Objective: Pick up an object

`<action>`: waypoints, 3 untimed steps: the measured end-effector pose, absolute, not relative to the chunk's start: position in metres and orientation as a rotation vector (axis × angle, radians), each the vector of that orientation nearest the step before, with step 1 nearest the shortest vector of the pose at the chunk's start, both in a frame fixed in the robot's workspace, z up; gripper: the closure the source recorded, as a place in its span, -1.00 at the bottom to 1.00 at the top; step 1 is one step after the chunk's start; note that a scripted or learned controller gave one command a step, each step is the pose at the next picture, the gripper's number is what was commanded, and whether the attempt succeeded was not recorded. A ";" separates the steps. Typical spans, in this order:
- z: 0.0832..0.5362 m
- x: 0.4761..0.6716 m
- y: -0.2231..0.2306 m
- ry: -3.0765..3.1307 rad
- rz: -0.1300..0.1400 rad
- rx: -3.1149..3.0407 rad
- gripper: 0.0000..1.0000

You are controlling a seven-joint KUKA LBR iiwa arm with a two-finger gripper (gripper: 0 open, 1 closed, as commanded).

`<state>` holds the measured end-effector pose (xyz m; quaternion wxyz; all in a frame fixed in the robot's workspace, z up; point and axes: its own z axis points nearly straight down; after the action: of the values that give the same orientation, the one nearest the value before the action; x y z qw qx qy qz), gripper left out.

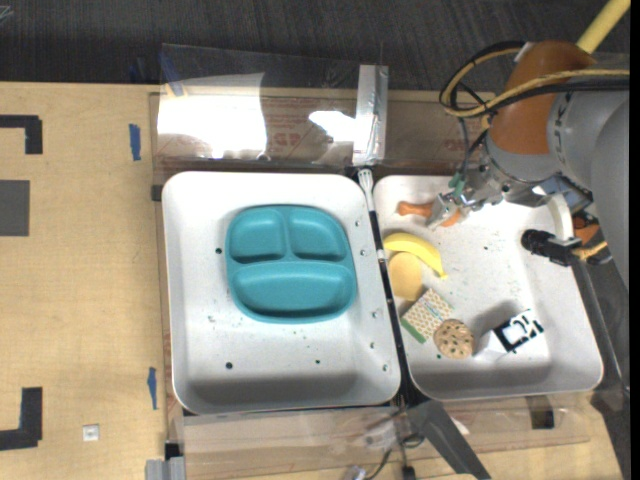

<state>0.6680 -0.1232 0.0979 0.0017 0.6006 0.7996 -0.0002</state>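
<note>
Small orange carrot-shaped toy (pixel 413 209), slim, lying flat near far-left corner of right white bin (pixel 560 368). Gripper (pixel 457 204) low over bin's far edge, tips just beside carrot's right end. Jaw state: cannot tell. Yellow plastic banana (pixel 418 251) near bin's left wall.

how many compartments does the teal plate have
3. On the teal plate in the left bin: two smaller compartments side by side at the far edge, one wide compartment across the near half.
</note>
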 end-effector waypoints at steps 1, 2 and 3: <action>0.160 0.623 -0.157 2.601 0.002 1.751 1.00; 0.156 0.622 -0.155 2.607 0.001 1.751 -1.00; 0.088 0.616 -0.130 2.643 0.004 1.685 -1.00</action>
<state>0.6165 -0.1299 0.0880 0.0038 0.5376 0.8432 0.0014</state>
